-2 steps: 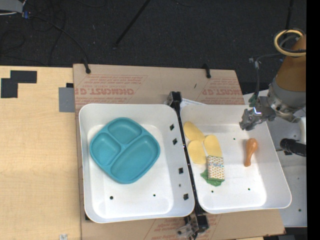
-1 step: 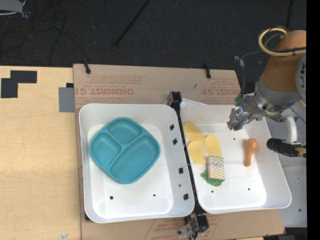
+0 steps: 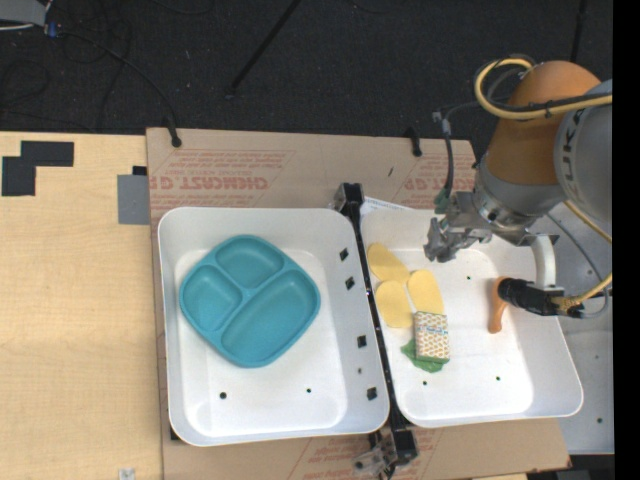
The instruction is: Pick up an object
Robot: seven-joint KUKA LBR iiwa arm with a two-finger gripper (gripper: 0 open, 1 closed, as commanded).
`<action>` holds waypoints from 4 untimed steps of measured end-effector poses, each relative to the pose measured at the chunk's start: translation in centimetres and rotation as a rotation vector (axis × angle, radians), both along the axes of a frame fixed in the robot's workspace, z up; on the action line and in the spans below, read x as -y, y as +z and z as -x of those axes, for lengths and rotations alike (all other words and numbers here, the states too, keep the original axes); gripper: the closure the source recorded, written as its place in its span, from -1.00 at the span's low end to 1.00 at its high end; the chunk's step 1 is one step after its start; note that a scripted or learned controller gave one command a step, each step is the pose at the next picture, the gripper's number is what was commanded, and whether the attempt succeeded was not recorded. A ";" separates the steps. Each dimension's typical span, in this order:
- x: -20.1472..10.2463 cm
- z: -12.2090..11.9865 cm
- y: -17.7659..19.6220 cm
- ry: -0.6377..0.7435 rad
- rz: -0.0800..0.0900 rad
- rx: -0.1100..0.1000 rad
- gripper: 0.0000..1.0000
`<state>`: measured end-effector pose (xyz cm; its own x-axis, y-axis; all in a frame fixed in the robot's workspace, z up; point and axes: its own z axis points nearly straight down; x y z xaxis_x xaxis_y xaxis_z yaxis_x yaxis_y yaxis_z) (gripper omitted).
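glossy white plastic bins point(image 3: 200, 408), matt teal plate point(image 3: 250, 299)

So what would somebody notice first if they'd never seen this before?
Probably the big teal plate with three sections, lying alone in the left bin. Next, the grey and orange robot arm reaching in from the right, its gripper above the back of the right bin. Below it lie yellow pieces and a small patterned packet.
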<state>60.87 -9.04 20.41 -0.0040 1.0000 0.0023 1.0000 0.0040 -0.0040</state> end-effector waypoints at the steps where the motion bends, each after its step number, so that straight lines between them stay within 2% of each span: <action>1: -4.8 -0.3 -0.6 0.000 0.000 -0.001 1.00; 3: -15.4 -2.5 0.7 0.001 0.001 0.002 1.00; 4: -19.8 -1.8 0.8 0.000 0.002 0.000 1.00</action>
<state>62.63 10.76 21.18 -0.0044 1.0000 0.0005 1.0000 0.0044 -0.0036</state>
